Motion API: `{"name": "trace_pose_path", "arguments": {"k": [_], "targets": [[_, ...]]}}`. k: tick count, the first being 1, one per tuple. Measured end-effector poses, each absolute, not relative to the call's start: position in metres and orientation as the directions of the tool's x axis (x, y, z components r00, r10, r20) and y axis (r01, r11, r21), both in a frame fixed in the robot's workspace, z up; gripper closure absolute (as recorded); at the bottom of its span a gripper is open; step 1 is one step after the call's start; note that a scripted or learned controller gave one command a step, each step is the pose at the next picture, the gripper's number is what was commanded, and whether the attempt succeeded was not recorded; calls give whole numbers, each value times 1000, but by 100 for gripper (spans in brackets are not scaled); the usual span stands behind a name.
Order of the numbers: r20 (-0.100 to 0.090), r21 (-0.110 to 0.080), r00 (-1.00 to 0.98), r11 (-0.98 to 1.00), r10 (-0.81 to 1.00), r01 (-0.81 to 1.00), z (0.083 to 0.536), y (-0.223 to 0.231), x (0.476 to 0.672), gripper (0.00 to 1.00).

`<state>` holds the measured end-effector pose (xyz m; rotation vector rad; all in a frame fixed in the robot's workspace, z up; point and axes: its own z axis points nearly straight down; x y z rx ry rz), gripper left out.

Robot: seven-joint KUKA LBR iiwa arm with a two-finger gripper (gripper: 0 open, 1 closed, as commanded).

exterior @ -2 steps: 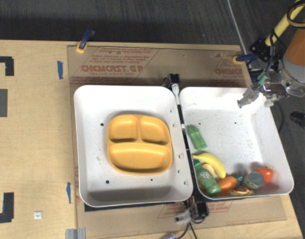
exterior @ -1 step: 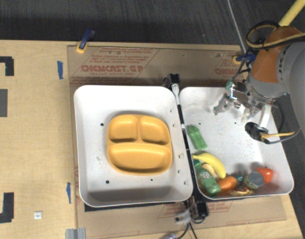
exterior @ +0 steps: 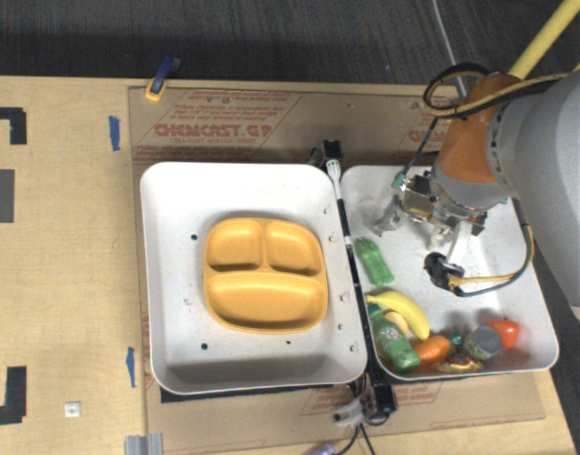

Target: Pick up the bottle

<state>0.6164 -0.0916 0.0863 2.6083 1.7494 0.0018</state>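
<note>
Lifting is not yet happening: we are seeing the green plastic bottle (exterior: 373, 262) lying in the right white bin (exterior: 517, 254), centre-right of frame, while the gripper (exterior: 432, 221) is hovering just beside it, its state impossible to tell.

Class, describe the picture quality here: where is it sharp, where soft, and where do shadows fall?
Camera view: light is even, with no strong glare on the white bins; the yellow tray is fairly sharp; the arm at right is soft and blurred; the small items by the banana crowd together, hard to distinguish; shadows are faint.
</note>
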Motion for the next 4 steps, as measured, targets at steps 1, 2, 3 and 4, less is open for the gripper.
{"name": "trace_pose_path", "arguments": {"k": [1, 2, 3, 4], "targets": [[1, -1, 482, -482, 876, 876, 185, -21, 581, 0], [-1, -5, 774, -774, 633, 633, 185, -15, 528, 0], [-2, -2, 939, -939, 344, 344, 184, 25, 555, 0], [-4, -3, 971, -971, 238, 238, 184, 21, 516, 0]]}}
